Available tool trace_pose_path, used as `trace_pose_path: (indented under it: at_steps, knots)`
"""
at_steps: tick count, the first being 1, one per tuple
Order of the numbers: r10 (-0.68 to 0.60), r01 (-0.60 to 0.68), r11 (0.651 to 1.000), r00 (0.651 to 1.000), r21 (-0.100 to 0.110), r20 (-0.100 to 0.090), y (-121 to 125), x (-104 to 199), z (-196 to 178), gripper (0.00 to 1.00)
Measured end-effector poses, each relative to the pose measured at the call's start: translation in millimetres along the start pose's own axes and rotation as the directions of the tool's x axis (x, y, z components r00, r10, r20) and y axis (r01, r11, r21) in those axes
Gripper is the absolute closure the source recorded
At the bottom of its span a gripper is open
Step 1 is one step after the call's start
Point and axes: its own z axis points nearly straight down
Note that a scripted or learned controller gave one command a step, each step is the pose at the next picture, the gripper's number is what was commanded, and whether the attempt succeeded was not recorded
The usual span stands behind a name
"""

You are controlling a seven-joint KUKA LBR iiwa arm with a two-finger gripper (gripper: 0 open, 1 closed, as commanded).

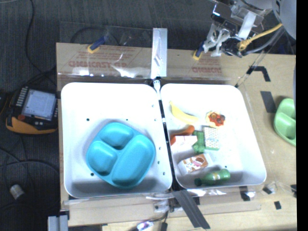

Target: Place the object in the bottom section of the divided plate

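A blue divided plate (121, 154) lies in the left white bin (77, 105), with two small sections toward the back left and one large section at the front right; nothing lies in any section. The right white bin (243, 124) holds several toy items: a yellow banana (180, 112), an orange carrot (184, 131), a green bottle (212, 177), a small round orange-red piece (215, 118), a white packet (193, 163) and a pale green-patterned box (211, 138). My gripper (214, 41) hangs high above the back edge of the right bin, with nothing visible between its fingers.
A clear plastic sheet (115, 57) covers the bench behind the bins. A handheld device (33, 107) lies left of the bench. A green object (286, 119) sits at the right. A yellow cable (260, 35) trails from the wrist.
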Motion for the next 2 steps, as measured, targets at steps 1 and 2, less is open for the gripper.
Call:
trace_pose_path:
  at_steps: [1, 2]
  knots:
    - [-0.001, 0.001, 1.000, 1.000, 0.001, 0.006, 0, 1, -8, 1.00]
    - [-0.030, 0.030, 1.000, 1.000, -0.001, -0.007, 29, -50, -24, 1.00]
